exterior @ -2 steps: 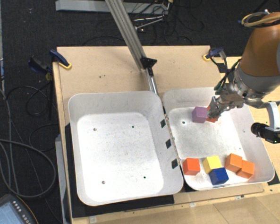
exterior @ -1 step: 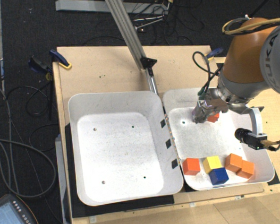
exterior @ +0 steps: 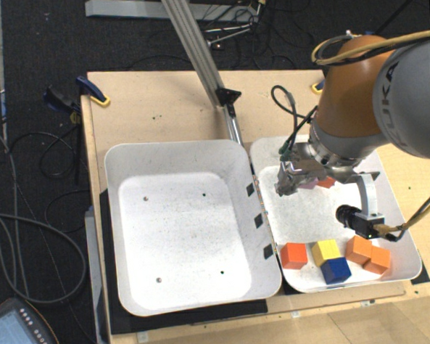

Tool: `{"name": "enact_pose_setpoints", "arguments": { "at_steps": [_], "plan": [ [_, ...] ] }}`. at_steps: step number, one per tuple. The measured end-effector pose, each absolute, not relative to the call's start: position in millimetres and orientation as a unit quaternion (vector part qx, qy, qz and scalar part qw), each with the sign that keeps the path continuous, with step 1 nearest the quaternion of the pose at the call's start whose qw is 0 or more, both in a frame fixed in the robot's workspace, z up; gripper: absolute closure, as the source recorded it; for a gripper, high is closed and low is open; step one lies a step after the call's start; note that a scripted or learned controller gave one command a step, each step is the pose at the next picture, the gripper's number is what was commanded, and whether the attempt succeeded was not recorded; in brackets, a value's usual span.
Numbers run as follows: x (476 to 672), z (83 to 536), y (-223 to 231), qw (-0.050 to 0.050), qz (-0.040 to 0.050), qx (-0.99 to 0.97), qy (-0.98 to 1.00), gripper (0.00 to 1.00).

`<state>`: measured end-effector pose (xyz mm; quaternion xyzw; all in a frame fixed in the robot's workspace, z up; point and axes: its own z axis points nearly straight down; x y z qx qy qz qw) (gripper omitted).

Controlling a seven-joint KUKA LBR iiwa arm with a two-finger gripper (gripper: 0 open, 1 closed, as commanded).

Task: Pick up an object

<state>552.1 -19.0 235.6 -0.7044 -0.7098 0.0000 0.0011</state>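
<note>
Near rim of right white plastic bin (exterior: pixel 413 264): orange cube (exterior: pixel 294 255), yellow cube (exterior: pixel 325 251), blue cube (exterior: pixel 336 270), 2 orange blocks (exterior: pixel 368 253) touching. Left white bin (exterior: pixel 123 209) alongside. Farther back, grey arm's 2-finger gripper (exterior: pixel 287 183) hangs over right bin's floor; spread or pressed together, cannot tell. Small reddish object (exterior: pixel 325 184) just beside it, partly hidden.

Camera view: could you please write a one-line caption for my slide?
Arm's gripper hangs over the right bin, with coloured blocks grouped at its near edge.
</note>
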Motion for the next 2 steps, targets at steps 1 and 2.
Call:
{"name": "enact_pose_setpoints", "arguments": {
  "at_steps": [1,2],
  "plan": [
    [544.1,244.7,30.0,0.0,-0.0009,-0.704,-0.71,1.0],
    [536.9,233.4,89.7,0.002,0.0005,-0.704,-0.71,1.0]
  ]
}}
